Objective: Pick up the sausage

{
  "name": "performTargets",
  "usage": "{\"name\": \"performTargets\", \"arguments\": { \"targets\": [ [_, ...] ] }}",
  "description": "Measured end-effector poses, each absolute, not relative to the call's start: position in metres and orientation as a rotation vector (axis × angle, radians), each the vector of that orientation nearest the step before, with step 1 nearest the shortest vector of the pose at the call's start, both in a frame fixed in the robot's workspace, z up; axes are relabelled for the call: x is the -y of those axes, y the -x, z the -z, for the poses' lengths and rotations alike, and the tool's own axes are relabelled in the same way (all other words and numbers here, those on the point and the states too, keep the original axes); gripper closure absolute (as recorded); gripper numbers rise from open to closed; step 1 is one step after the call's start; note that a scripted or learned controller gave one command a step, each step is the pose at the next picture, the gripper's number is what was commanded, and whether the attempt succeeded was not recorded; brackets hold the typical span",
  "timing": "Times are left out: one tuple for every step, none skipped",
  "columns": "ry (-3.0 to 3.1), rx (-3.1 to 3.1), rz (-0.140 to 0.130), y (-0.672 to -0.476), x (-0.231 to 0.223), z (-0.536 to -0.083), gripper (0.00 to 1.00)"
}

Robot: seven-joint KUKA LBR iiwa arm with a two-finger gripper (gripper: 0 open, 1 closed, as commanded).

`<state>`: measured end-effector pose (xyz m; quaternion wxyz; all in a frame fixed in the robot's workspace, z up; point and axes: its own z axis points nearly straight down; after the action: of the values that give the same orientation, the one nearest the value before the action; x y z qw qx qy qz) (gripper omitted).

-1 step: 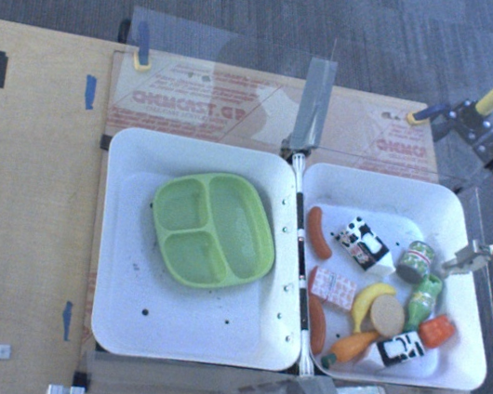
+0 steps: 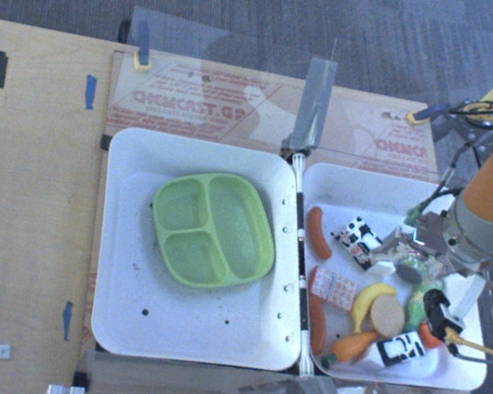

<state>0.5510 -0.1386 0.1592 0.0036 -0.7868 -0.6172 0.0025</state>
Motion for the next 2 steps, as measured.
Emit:
{"name": "performTargets", "arguments": {
  "targets": [
    [2.625,1.727,-0.001,-0.572,0.097,-0.085,0.00],
    [2.728,1.553,-0.011,-0.626,0.094,-0.084,0.00]
  ]
}}
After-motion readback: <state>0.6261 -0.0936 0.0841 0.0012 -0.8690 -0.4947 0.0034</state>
